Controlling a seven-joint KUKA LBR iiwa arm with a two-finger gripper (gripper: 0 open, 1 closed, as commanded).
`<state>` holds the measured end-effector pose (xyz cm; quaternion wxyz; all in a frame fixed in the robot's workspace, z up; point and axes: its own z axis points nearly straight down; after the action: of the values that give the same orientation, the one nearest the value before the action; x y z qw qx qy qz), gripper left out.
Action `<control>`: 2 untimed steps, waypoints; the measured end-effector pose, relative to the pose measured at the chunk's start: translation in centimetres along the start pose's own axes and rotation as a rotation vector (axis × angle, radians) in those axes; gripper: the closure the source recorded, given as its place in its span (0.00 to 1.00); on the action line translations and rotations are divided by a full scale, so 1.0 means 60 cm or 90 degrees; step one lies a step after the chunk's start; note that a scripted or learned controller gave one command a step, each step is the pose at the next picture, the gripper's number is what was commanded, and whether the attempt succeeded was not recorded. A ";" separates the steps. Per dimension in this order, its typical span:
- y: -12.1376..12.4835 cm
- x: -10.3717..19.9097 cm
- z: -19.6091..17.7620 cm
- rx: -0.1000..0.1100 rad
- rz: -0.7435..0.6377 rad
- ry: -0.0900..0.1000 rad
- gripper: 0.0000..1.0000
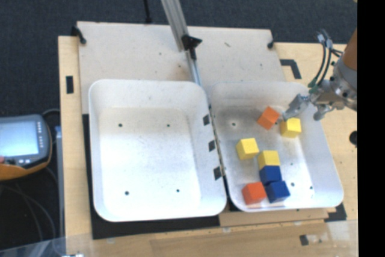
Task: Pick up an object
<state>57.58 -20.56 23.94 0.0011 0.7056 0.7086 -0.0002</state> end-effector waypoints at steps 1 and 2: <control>-0.038 0.014 0.044 0.002 0.002 0.000 0.00; -0.004 0.122 0.205 -0.001 0.003 0.001 0.00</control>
<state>57.35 -13.25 11.65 0.0010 0.7071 0.7071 0.0005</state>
